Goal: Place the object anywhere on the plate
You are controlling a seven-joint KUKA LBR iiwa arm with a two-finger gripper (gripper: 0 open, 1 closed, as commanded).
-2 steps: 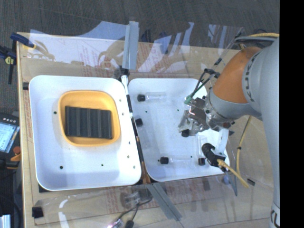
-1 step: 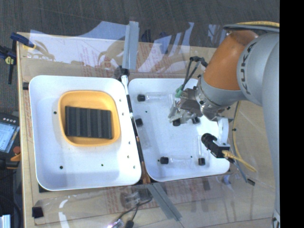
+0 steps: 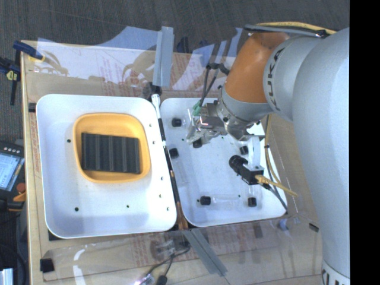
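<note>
Two shallow white plastic bins sit side by side. The left bin (image 3: 53, 206) bears one yellow, rounded-square plate (image 3: 111, 146) with a dark ribbed centre. In the right bin (image 3: 196, 215) lies one clear, slim plastic object (image 3: 224, 200), near the front wall, flanked by small black studs. The metal gripper (image 3: 200, 129) hangs over that bin's rear; whether its fingers are parted cannot be told. The bulky grey arm (image 3: 309, 100) covers the bin's right side.

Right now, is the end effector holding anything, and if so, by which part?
It cannot be told. The end effector sits low over the right bin, its tip a blur of metal and wires. The yellow plate lies in the left bin.
</note>
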